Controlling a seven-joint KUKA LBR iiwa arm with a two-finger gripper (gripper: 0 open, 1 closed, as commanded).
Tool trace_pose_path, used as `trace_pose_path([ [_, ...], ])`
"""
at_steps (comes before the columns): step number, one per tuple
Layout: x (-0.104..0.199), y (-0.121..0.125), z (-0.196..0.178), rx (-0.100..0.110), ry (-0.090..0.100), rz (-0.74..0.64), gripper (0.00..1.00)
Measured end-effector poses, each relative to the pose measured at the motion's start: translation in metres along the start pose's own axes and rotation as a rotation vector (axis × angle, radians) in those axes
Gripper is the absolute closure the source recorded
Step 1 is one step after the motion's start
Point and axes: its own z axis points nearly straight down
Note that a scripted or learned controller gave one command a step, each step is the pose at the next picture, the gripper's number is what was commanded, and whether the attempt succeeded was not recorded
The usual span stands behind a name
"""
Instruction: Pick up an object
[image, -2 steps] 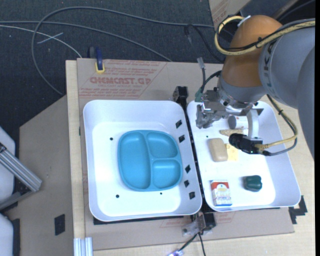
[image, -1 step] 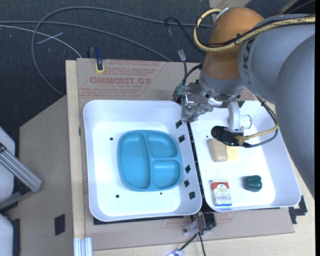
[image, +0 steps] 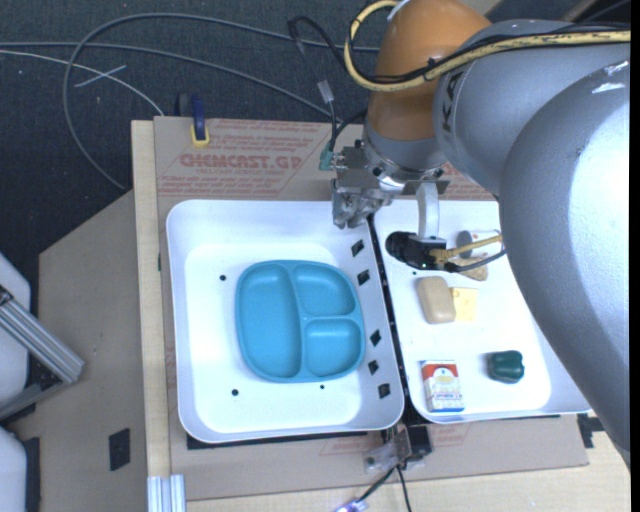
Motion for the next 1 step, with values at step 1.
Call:
trace_pose_path([
  [1,-0.0024,-0.0009,-0.0006,0.002,-0.002,0.003,0.00],
])
